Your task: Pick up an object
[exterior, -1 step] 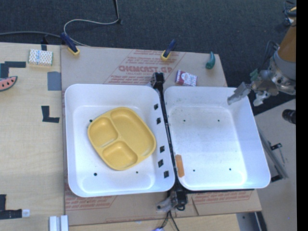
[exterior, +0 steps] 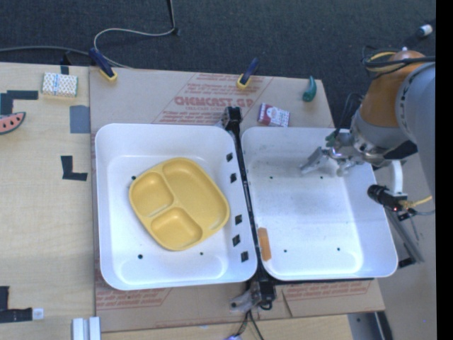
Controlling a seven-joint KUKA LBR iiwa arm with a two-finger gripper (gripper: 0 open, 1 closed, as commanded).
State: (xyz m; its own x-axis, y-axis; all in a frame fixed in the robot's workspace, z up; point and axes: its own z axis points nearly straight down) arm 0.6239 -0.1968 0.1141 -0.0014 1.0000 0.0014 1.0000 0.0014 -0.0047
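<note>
A yellow three-compartment plate (exterior: 179,202) lies flat in the middle of the left bin (exterior: 113,261). A small orange stick-shaped object (exterior: 264,243) rests against the left wall of the right bin (exterior: 368,264). My gripper (exterior: 322,167) hangs low over the upper right part of the right bin, reaching in from the right below the orange band. Its fingers are open with nothing between them. It is well away from the orange object, and the plate lies in the other bin.
A black clip strip (exterior: 237,183) runs between the two bins. Behind them on the cardboard lie a red-and-white packet (exterior: 272,115), a green clamp (exterior: 309,88) and a yellow clamp (exterior: 248,73). A small patterned box (exterior: 59,84) sits far left.
</note>
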